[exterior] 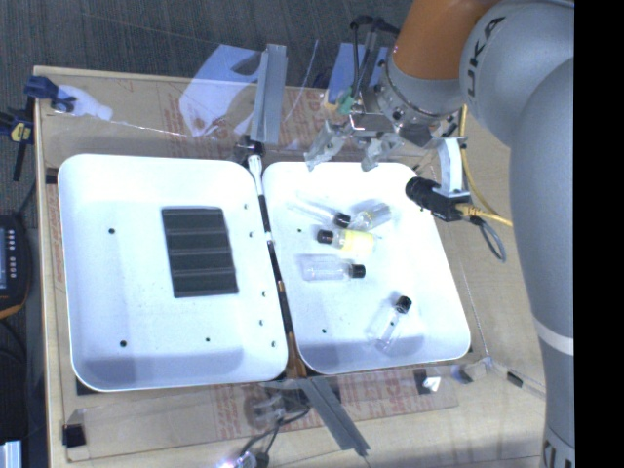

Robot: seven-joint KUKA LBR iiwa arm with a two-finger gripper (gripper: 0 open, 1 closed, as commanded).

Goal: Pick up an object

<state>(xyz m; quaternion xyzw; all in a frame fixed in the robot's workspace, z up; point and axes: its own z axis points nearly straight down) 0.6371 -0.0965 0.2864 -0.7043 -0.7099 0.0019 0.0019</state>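
Above the right bin's (444, 291) far edge, the gripper (345, 151) hangs with fingers spread, grasping nothing. Four small vials (331, 269) lie scattered in that bin; a black tray (200, 252) sits in the left bin (97, 339).

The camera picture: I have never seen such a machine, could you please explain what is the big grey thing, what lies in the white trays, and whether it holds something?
The big grey shape with the orange band is a robot arm. It reaches in from the right of the picture. One fixed camera looks down at a slant on the bench. At the arm's end is its pincer, two fingers spread apart above the far rim of the right bin, with nothing between them. The right bin holds several small clear vials with dark caps and a yellowish vial. The left bin holds one dark ribbed block. So nothing is picked up yet.
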